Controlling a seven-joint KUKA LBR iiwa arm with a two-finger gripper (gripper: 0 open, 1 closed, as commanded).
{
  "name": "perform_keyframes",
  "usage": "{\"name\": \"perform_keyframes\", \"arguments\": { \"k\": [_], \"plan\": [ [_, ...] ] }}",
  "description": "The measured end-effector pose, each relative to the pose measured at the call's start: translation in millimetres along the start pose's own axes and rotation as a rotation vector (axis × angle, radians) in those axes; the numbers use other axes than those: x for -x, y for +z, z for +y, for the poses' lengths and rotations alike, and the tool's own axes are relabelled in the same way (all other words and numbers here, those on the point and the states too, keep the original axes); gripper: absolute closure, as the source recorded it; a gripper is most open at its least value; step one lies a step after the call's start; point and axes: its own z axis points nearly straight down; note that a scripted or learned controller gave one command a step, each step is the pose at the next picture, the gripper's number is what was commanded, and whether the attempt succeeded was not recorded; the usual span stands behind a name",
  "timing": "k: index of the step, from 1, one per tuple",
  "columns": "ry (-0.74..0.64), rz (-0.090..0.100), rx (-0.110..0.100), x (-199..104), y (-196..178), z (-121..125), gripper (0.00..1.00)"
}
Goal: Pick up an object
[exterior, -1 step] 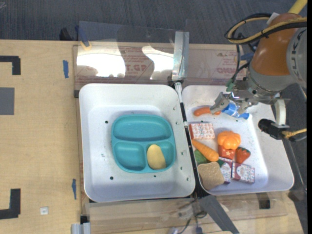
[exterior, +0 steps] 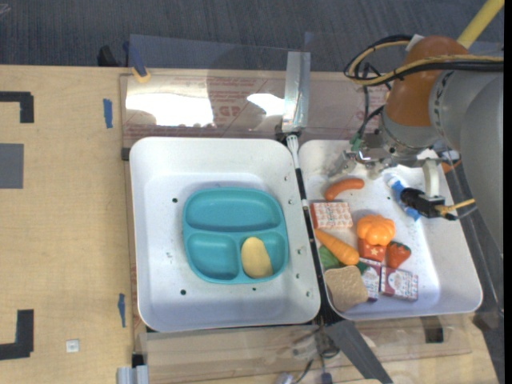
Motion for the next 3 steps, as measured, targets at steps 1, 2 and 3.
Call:
{"name": "perform_keyframes", "arguments": {
  "k": [1,2,3],
  "plan": [
    [-0.001,-0.002,0.002,0,-11,1,1.0],
    [-0.001,-0.002,0.001,0,-10,0,0.0],
    [0.004,0.001,-0.004,-15,1,-60,0.0]
  ]
}}
